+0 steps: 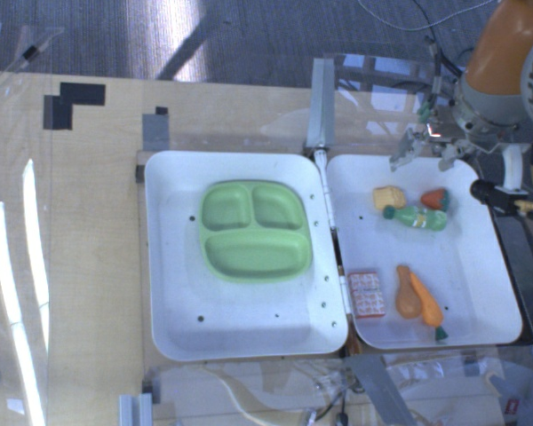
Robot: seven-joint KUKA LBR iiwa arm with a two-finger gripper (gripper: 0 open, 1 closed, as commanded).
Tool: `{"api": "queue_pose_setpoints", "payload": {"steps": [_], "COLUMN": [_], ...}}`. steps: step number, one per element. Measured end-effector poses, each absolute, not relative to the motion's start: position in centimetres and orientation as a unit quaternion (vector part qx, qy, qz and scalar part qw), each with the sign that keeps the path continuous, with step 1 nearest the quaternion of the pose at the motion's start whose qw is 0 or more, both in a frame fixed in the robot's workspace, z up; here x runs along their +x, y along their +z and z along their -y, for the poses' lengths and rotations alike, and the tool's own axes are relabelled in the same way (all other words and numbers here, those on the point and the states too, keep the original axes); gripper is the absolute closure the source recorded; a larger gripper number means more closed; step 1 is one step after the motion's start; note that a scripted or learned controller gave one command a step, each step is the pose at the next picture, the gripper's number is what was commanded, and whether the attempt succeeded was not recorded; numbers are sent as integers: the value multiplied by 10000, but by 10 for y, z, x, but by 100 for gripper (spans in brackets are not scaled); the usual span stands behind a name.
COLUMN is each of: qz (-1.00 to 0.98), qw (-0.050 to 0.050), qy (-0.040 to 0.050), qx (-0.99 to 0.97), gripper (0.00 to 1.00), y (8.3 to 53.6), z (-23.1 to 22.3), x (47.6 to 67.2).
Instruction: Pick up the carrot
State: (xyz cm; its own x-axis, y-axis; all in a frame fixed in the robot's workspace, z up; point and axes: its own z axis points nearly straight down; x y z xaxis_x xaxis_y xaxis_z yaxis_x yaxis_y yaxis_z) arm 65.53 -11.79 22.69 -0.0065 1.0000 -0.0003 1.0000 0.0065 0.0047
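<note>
Hovering over the far edge of the right bin (506, 264) with my jaws apart and holding nothing, I am only beginning the approach (the carrot (425, 299) is lying near the bin's front), needing to travel forward and descend.

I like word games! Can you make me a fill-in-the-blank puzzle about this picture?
1. The green divided plastic plate sits in the ____ white bin.
2. The long orange carrot lies in the ____ white bin.
3. The gripper hovers at that bin's ____ edge.
4. The flat pink box lies ____ of the carrot.

Missing words: left, right, far, left
</note>
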Motion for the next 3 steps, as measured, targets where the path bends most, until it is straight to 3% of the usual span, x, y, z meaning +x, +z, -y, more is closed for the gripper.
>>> {"api": "queue_pose_setpoints", "payload": {"steps": [1, 2, 3], "qz": [-7452, -6949, -8112], "qw": [48, 54, 87], "qy": [27, 38, 38], "qx": [6668, 7190, 5847], "gripper": [0, 0, 0], "y": [89, 90, 90], "z": [155, 172, 168], "x": [579, 514, 493]}}
